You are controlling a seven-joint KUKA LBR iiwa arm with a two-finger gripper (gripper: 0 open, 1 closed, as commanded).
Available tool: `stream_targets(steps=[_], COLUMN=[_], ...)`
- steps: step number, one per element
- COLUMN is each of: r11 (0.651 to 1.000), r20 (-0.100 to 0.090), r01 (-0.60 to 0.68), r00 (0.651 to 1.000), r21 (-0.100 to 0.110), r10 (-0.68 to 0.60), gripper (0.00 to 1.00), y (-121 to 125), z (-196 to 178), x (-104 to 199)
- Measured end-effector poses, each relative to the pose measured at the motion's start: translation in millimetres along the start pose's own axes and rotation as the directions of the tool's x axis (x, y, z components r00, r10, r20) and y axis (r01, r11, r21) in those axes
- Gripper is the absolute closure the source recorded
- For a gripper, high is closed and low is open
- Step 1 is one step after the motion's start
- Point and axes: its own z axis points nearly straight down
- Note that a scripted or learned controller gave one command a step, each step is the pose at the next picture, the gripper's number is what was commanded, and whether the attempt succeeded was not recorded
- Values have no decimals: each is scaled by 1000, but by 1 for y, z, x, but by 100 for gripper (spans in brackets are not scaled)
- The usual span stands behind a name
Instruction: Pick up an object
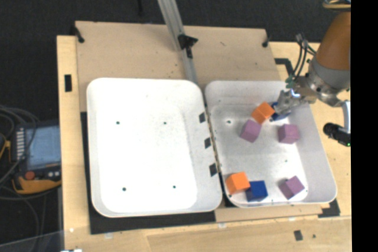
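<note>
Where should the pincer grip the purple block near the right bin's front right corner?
Judging from the view, grip the purple block from above, across two opposite flat sides. It sits turned diagonally to the right bin's walls, so rotate the pincer to match. Space around it looks free.

Six blocks [250,130] lie in the right bin [313,162], beside the left bin [147,144].
</note>
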Motion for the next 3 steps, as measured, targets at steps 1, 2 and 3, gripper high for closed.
stream_targets(steps=[1, 2, 3], r11=[1000, 1000, 1000], r20=[0, -3, -4], r01=[2, 4, 5], r00=[1000, 1000, 1000], r21=[-1, 4, 4], r10=[-2, -4, -5], gripper=[100, 100, 100], y=[2, -8, -12], z=[-46, -58, -69], x=[-2, 45, 100])
